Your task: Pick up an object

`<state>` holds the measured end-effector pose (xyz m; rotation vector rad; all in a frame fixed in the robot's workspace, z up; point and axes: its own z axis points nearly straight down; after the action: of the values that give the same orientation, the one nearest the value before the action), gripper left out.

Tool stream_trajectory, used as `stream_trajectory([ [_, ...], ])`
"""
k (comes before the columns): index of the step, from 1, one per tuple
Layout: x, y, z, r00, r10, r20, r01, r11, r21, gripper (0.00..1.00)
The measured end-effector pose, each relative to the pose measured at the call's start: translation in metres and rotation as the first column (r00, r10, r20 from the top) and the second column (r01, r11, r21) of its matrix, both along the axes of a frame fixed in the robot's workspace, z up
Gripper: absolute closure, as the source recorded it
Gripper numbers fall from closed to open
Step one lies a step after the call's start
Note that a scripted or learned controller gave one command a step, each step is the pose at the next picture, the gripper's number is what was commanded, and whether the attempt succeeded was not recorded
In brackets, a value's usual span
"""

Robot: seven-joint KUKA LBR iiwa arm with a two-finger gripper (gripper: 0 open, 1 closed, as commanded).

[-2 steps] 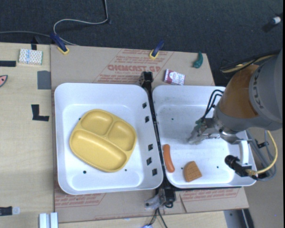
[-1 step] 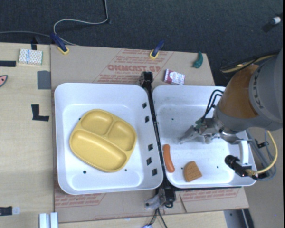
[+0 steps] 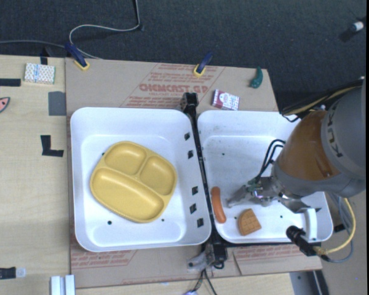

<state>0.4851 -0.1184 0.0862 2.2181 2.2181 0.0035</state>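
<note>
— Camera view: where does your gripper (image 3: pixel 237 196) sit?

— I have it low inside the right bin (image 3: pixel 234 125), just right of the orange sausage (image 3: pixel 218 204) that lies against the bin's left wall. My fingers stand parted, with nothing between them.

— What else is near?

— A brown cracker-like piece (image 3: pixel 248 222) lies just right of the sausage's lower end, below my fingers and apart from them.

— And left of the sausage?

— Beyond the divider is the left bin (image 3: pixel 86 125), bearing a yellow divided tray (image 3: pixel 133 180), well apart from the sausage.
</note>
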Motion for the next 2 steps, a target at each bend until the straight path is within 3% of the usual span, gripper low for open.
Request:
stream_trajectory([
  [1,0.0004,-0.0007,0.0096,1.000,-0.001,0.001,0.001,1.000,-0.001,1.00],
  [2,0.0003,-0.0006,0.0096,1.000,-0.001,0.001,0.001,1.000,-0.001,0.00],
])
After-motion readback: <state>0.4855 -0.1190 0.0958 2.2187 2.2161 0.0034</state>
